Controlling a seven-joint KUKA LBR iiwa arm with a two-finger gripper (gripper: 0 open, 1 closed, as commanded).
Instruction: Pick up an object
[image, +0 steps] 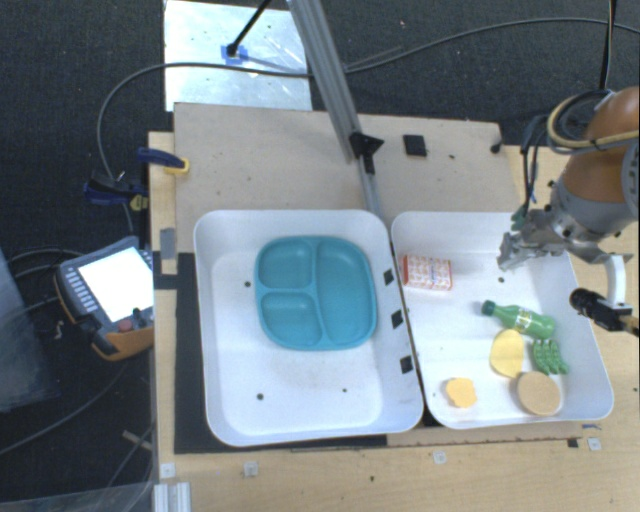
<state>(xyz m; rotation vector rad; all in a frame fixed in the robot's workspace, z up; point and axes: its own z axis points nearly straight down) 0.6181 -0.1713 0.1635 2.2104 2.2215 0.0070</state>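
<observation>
arm (598, 150): comes in from the right, grey with the orange band, bent over the far right corner of the right bin

gripper (512, 255): hanging over the upper part of the right bin, a bit right of the red box and above the bottle. honestly can't tell if it's open or closed, too small and blurry, and I see nothing in it

right bin (470, 228): white, shallow, all the small stuff is in here

red box (427, 272): little red and white patterned box lying flat near the bin's left wall, upper part

bottle (520, 319): green, on its side, cap end pointing left, sits about mid bin on the right

yellow piece (507, 352): pale yellow, just below the bottle, looks like it touches the tan disc

green thing (548, 356): small knobbly green item right beside the yellow piece, under the bottle's fat end

tan disc (539, 392): round, near the bin's front right corner

orange chunk (460, 392): small yellow-orange bit near the front edge, apart from the rest

left bin (225, 330): white, same kind, touching the right bin along the middle

plate (316, 292): teal divided plate with three sections, sits in the upper middle of the left bin

tablet (108, 290): off to the left, screen lit, cables around it
</observation>
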